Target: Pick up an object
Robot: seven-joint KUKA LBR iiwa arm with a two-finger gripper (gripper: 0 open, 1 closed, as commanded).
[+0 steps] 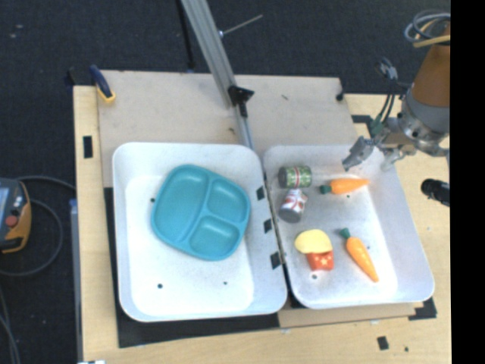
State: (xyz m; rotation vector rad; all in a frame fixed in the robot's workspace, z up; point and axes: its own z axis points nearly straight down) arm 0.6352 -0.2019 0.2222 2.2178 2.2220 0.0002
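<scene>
The arm comes in from the right, and its claw [373, 155] hangs over the upper right edge of the right bin [402, 237]. Two fingers show, spread apart with nothing between them, so the claw is open and holds nothing.

Just below and to the left of the claw, a carrot [347, 186] lies on its side near the bin's upper edge, green end pointing left. It is close to the claw but not touching it. Left of that carrot lies a small green can [295, 176], and below the can a silver can [292, 205]. Lower down sit a yellow and red toy [316, 249] and a second carrot [360, 255], tilted, well apart from the claw.

The left bin [136, 279] holds a blue divided plate [201, 212].
</scene>
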